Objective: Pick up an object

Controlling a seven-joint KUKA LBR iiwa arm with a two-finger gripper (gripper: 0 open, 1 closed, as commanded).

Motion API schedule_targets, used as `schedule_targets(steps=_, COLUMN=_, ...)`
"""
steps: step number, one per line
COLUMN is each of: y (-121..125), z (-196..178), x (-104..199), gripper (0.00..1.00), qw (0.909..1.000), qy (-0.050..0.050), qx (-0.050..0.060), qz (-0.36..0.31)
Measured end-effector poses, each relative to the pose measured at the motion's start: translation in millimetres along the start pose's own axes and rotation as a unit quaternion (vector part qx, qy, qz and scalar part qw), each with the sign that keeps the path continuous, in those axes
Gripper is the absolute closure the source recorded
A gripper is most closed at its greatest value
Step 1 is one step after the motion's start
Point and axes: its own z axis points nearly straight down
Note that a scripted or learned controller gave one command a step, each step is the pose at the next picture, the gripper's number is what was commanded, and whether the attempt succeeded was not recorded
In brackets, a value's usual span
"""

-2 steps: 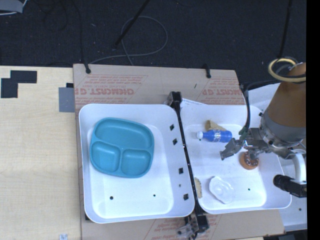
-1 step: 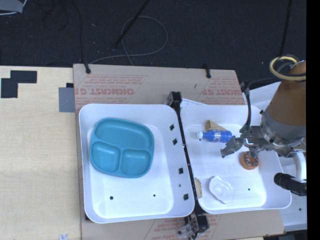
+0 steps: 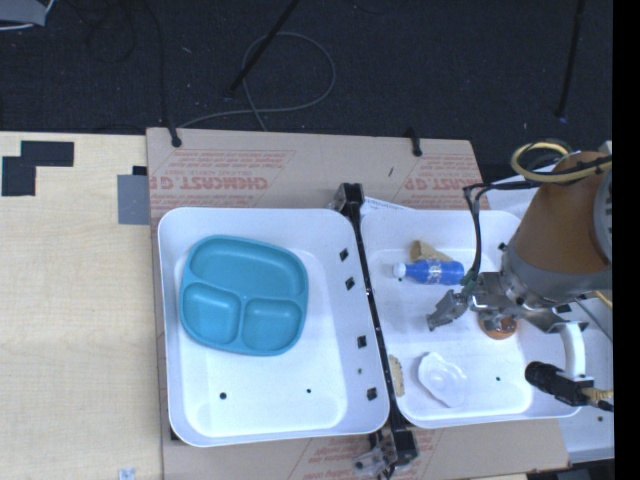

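Note:
My gripper [image 3: 447,311] hangs low over the middle of the right bin [image 3: 520,400], with the orange-banded wrist behind it at the right. A small blue bottle [image 3: 432,271] with a white cap lies on its side just above the gripper, apart from it. Next to the bottle's upper left is a small tan piece [image 3: 424,249]. A clear whitish lump [image 3: 443,379] rests near the bin's front, below the gripper. A small round orange-brown thing [image 3: 497,327] sits right beside the wrist. Nothing shows held in the gripper.
The left bin [image 3: 190,398] holds a blue divided plate [image 3: 243,294] in its upper left part. A black divider rail [image 3: 367,303] runs between the bins. A tan scrap [image 3: 396,374] lies by the rail at the right bin's front left.

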Motion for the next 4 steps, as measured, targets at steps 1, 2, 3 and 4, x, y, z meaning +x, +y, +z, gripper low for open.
schedule_targets(steps=1, y=-5, z=63, x=6, gripper=0.00, qw=1.0000, qy=0.001, qx=0.001, qz=0.000)
schedule_targets(steps=2, y=-5, z=77, x=7, gripper=0.00, qw=1.0000, qy=0.000, qx=-0.003, qz=0.000)
schedule_targets(steps=3, y=-5, z=66, x=5, gripper=1.00, qw=1.0000, qy=0.000, qx=-0.003, qz=0.004)
schedule_targets(steps=4, y=-2, z=9, x=15, gripper=1.00, qw=1.0000, qy=-0.001, qx=-0.006, qz=-0.001)
